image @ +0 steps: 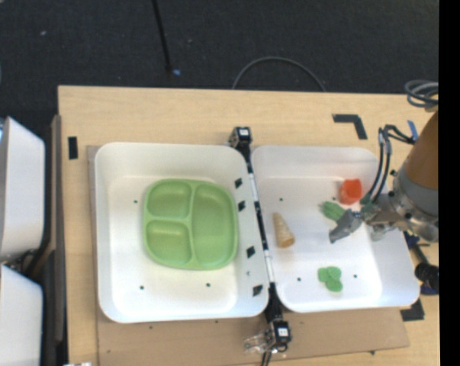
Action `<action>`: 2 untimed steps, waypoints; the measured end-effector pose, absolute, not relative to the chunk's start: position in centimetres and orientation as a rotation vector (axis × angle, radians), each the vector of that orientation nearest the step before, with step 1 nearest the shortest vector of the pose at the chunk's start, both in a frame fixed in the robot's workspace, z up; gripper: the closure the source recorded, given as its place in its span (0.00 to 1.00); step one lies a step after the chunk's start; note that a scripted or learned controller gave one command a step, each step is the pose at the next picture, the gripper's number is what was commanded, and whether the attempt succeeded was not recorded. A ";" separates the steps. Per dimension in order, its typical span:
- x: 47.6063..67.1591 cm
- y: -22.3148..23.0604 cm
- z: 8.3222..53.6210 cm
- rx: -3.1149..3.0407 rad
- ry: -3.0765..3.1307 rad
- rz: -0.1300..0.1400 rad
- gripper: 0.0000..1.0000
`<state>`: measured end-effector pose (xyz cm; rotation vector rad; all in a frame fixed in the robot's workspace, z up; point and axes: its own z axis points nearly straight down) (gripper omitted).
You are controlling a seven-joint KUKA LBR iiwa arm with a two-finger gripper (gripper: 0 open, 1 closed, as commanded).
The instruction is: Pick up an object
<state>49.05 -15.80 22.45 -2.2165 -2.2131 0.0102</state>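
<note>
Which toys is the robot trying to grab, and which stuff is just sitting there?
For the job: tool, green piece beside it, orange block, tan cone, small green toy.

Just sitting: green divided plate in the left bin.

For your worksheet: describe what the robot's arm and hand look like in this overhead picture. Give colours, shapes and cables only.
The arm enters at the right edge: a rounded section with an orange-brown band above a grey wrist. Dark cables loop beside it, with more coiled cable near the top right. The hand is grey metal, ending in slim, dark grey fingers that jut out to the left.
</note>
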 end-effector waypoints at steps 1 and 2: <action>49.3 -15.8 23.1 -2.220 -2.224 -0.001 0.00; 49.5 -15.9 18.8 -2.222 -2.220 0.004 0.00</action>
